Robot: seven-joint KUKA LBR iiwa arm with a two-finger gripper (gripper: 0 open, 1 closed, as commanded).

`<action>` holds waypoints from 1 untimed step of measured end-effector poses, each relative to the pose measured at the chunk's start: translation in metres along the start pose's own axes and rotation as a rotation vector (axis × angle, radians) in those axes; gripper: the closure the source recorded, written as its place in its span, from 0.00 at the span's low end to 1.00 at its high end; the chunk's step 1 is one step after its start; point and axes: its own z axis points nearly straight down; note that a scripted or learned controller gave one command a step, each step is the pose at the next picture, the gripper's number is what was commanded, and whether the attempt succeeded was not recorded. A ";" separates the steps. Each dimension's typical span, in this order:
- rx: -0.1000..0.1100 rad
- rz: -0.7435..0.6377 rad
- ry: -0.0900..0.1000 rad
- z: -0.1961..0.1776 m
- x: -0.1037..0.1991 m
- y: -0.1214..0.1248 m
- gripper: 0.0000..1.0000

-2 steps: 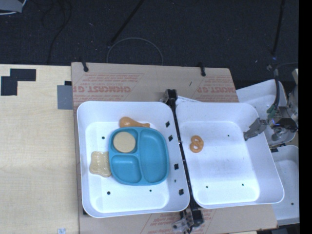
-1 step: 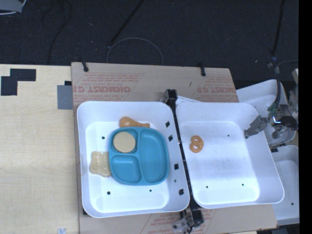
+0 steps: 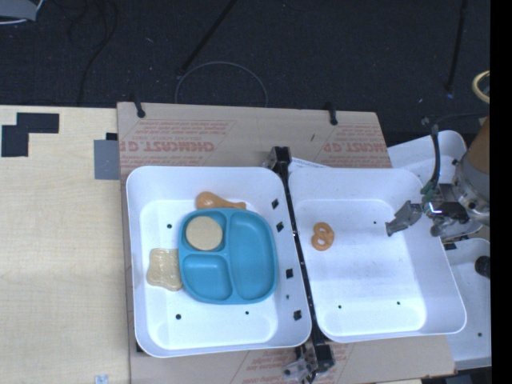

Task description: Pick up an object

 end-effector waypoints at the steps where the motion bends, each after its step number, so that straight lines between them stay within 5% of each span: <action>1: 0.000 0.001 0.000 0.044 0.006 0.000 0.00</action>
